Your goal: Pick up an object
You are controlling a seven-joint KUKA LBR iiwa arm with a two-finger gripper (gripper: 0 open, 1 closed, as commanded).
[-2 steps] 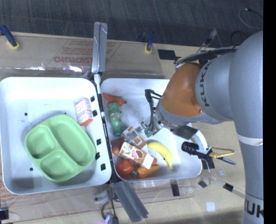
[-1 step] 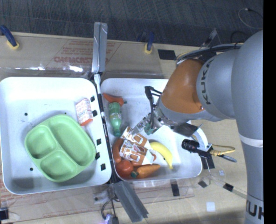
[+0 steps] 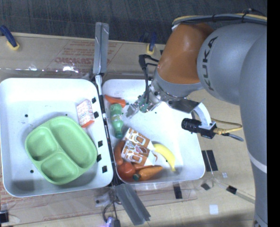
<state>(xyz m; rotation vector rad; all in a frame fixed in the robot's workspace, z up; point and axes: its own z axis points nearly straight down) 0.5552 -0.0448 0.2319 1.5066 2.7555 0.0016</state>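
The arm reaches in from the right over the right bin [image 3: 193,171], and its end effector [image 3: 139,106] hangs low over that bin's far left part, just right of a green bottle [image 3: 116,118]. Whether its tips are apart or together cannot be told at this size; nothing is seen between them.

The green bottle lies along the bin's left wall, with an orange carrot-like piece [image 3: 114,99] just beyond it. Nearer the camera a white and orange printed packet [image 3: 134,147] rests tilted on a red tomato-like toy [image 3: 125,170] and an orange carrot [image 3: 149,172]; a yellow banana [image 3: 164,155] lies touching the packet's right edge.

In the left bin [image 3: 17,98] sits a green divided plate [image 3: 59,149], with a small orange and white box [image 3: 85,112] just beyond its far right rim. Both bins stand on the surface [image 3: 45,51].
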